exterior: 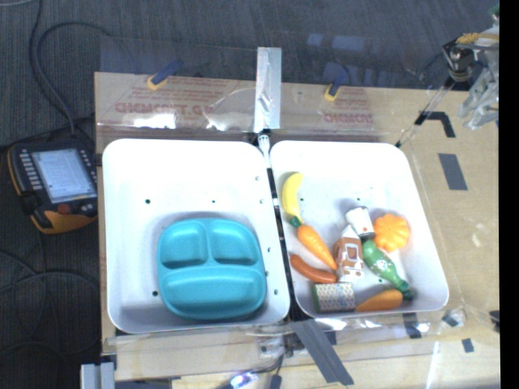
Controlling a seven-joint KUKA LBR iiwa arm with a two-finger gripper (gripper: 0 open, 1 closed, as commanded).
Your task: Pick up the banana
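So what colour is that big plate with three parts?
Light blue: the plastic three-section plate in the left white bin, camera view.

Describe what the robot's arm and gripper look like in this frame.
At the camera view's upper right edge, the gripper appears as a pale grey-white, metallic-looking piece, too blurred for detail. Just above it sits a darker fitting with yellowish touches, possibly cabling. No markings are legible.
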